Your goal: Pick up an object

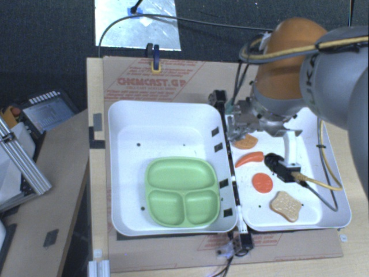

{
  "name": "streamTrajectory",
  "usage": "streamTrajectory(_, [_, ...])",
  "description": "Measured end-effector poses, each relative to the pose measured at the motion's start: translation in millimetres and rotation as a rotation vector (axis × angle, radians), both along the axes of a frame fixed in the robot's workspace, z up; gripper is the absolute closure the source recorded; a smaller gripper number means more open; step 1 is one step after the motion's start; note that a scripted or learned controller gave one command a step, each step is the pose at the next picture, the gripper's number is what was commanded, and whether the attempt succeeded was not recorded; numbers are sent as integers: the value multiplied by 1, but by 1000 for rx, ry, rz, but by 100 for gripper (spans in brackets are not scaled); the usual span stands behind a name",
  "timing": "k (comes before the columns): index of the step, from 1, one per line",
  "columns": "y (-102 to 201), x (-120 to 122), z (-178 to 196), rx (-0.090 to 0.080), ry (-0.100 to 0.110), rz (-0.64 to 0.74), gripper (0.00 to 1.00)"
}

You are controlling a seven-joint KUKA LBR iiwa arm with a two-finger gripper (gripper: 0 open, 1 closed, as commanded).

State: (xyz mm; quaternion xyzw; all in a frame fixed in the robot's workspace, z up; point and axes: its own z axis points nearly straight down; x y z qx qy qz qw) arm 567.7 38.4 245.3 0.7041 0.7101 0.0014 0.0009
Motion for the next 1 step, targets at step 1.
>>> streamTrajectory(1, [57,20,-16,1,1,2,100])
